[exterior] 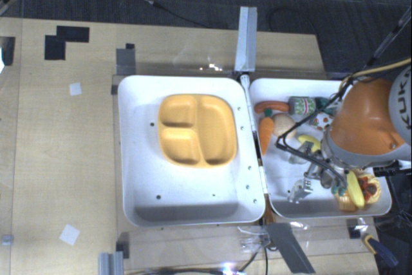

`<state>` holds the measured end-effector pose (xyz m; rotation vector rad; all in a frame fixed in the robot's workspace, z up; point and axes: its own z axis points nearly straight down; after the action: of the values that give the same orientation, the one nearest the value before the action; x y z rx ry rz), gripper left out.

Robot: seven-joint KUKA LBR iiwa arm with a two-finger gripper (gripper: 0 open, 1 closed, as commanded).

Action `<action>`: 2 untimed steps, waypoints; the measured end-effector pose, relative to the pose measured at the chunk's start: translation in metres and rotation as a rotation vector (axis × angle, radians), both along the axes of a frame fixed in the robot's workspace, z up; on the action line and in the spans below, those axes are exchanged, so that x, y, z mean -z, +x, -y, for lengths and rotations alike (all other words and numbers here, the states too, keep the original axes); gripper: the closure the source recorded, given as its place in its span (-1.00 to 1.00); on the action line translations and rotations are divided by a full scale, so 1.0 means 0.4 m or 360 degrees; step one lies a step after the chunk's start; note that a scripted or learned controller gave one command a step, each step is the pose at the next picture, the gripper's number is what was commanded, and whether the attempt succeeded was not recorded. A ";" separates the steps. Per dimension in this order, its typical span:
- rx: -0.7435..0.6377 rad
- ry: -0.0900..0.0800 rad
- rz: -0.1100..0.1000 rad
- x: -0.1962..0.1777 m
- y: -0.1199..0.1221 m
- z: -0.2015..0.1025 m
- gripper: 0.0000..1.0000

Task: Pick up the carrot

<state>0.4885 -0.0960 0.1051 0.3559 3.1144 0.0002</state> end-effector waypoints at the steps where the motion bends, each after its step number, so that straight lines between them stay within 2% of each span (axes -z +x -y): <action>1: 0.0395 0.0002 -0.0002 -0.009 -0.001 0.053 -1.00; 2: 0.0512 0.0005 -0.0002 -0.005 0.001 -0.019 -1.00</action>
<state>0.4889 -0.0884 0.1072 0.8509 3.0185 0.0031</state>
